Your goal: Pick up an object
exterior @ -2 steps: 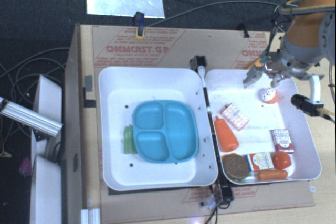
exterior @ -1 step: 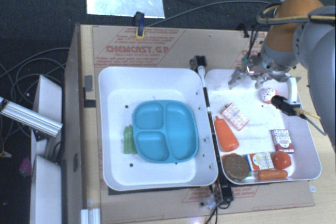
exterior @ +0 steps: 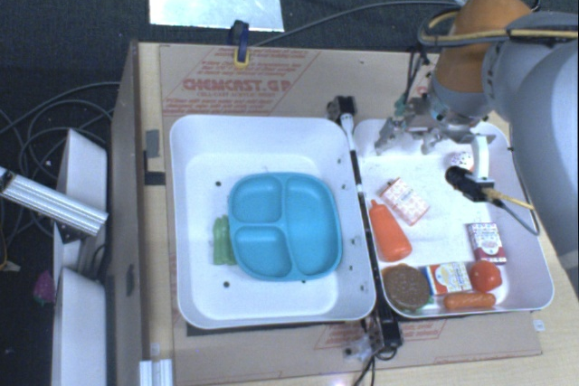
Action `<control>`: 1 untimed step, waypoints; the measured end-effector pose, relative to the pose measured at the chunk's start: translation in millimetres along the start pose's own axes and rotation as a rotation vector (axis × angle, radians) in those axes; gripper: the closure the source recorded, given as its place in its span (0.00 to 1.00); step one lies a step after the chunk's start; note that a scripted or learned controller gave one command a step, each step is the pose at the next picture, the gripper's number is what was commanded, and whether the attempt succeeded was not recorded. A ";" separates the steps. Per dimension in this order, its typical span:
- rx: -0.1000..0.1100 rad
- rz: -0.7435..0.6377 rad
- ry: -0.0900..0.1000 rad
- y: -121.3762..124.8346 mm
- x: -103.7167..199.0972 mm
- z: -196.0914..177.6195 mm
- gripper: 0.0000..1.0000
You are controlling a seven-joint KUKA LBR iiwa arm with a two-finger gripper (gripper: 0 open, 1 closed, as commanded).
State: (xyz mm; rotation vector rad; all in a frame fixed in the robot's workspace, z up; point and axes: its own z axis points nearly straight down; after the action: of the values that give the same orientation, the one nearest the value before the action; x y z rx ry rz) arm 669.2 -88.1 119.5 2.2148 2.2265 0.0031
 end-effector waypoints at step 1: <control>0.001 0.000 -0.001 -0.3 3.3 13.2 0.00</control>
State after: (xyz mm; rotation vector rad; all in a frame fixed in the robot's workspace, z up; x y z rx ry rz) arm 668.9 -84.8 106.3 2.2143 2.2267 0.0008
